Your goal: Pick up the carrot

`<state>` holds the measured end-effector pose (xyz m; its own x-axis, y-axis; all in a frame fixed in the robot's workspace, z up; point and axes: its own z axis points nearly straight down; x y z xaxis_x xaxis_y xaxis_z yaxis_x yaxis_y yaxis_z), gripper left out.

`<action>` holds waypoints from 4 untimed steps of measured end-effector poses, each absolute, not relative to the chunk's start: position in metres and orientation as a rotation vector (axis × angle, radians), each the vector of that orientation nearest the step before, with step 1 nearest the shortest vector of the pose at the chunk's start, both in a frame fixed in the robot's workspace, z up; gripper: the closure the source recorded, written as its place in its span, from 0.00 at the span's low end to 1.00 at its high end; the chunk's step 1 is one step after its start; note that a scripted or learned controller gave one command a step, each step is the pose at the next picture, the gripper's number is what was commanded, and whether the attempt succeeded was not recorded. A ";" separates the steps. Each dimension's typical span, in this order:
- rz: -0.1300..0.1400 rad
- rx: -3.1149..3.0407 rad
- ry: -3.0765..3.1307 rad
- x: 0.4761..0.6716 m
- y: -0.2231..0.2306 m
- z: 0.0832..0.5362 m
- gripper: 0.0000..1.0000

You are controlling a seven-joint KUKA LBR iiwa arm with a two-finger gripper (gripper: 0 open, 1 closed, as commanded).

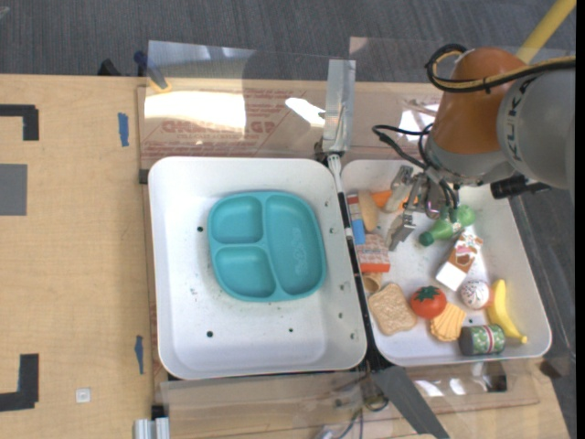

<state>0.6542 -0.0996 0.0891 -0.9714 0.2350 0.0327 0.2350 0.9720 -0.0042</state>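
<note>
One carrot (399, 184), as I read it: a small orange piece at 10 o'clock in the right bin (530, 337), partly hidden by cables.

Gripper (404, 222): just at 5 o'clock of the carrot, low over the bin floor. I cannot tell whether it is parted or clenched, and I see nothing held in it.

Neighbours: green vegetable (439, 230) at 4 o'clock of the carrot, near. Bread slice (391, 307), tomato (427, 301) and banana (503, 309) lie toward 6 o'clock, well apart.

Handling note: I would shift toward 11 o'clock, centre over the orange piece, align across its narrow width, descend clear of the bin wall, then close.
</note>
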 end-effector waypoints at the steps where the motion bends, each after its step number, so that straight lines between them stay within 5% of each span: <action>1: 0.021 -0.863 -3.007 0.648 -0.107 0.089 0.00; 2: 0.013 -0.870 -3.027 0.653 -0.105 0.102 1.00; 3: -0.004 -1.267 -2.886 0.656 -0.083 0.188 1.00; 4: -0.003 -1.131 -2.942 0.632 -0.096 0.100 1.00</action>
